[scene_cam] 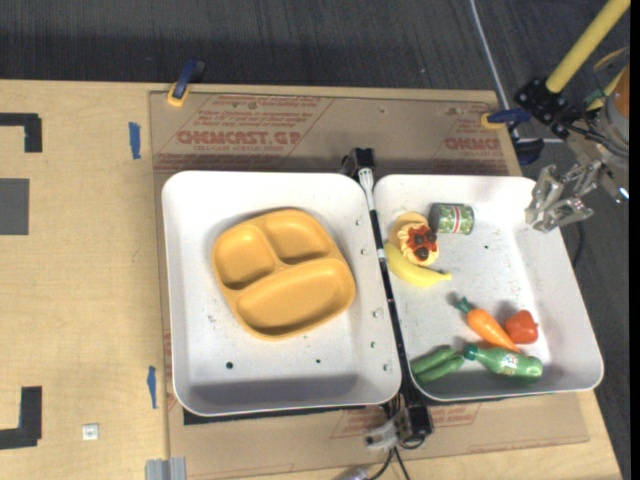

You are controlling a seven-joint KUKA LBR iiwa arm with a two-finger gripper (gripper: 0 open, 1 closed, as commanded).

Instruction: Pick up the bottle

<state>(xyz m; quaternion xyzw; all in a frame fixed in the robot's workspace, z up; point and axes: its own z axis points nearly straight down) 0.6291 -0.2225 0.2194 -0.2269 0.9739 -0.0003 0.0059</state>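
Camera view looks down at a slant on a wooden surface (80, 298) carrying two shallow white bins side by side. The left bin (190, 368) holds a yellow divided plate (284, 270) with three compartments, lying near its middle. The right bin (560, 298) holds the small things: a green bottle (508, 364) lies on its side in the near right corner, its label too small to read, with its neck end pointing left toward a green pepper-like piece (438, 362) that lies just beside it — whether the two touch is hard to tell. Just beyond the bottle lie a carrot (486, 326) and a red piece (521, 326), close together. Toward the far left of that bin a banana (420, 272) curves beneath a yellow-and-red item (415, 239) whose shape is unclear, and a small green can (451, 218) lies on its side next to it. The gripper (556, 211) hangs over the far right rim of the right bin, well apart from the bottle; it is a tangle of pale metal parts against the bin edge, and how its jaws stand cannot be told, nor does anything show in it. The arm behind it is cut off at the right edge.
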